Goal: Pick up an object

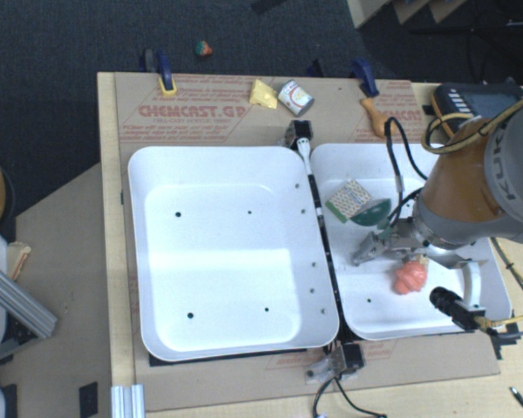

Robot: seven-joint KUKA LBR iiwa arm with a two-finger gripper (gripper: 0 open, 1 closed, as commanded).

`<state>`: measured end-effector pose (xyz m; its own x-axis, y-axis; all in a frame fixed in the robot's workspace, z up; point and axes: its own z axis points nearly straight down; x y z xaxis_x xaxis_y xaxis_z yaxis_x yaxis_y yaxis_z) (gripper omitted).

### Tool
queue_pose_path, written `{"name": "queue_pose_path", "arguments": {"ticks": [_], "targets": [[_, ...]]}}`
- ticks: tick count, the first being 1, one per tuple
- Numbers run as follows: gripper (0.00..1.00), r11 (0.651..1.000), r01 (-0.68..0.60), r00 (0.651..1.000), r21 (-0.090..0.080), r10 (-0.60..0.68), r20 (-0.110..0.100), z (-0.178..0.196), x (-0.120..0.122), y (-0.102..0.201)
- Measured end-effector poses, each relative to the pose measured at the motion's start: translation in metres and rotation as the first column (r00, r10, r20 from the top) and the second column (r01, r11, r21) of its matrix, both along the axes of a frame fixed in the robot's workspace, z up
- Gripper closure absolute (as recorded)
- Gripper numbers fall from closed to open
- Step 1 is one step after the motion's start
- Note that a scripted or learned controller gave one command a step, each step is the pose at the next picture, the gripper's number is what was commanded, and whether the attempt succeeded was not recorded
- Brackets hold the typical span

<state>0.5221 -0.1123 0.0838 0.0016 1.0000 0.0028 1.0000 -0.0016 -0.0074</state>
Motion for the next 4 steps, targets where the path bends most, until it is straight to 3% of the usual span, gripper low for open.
{"name": "queue_pose_path", "arguments": {"ticks": [1,2,3,4], "targets": [[0.0,1.0,-0.008,1.0,-0.005,0.008,0.017,0.002,0.103,0.022],[1.0,1.0,-0.003,1.0,-0.004,0.003,0.011,0.013,0.099,0.02],[1.0,1.0,-0.015,1.0,0.002,0.015,0.026,0.175,0.083,0.138],[1.0,1.0,-0.004,1.0,-0.003,0.004,0.013,0.204,0.071,0.139]]}}
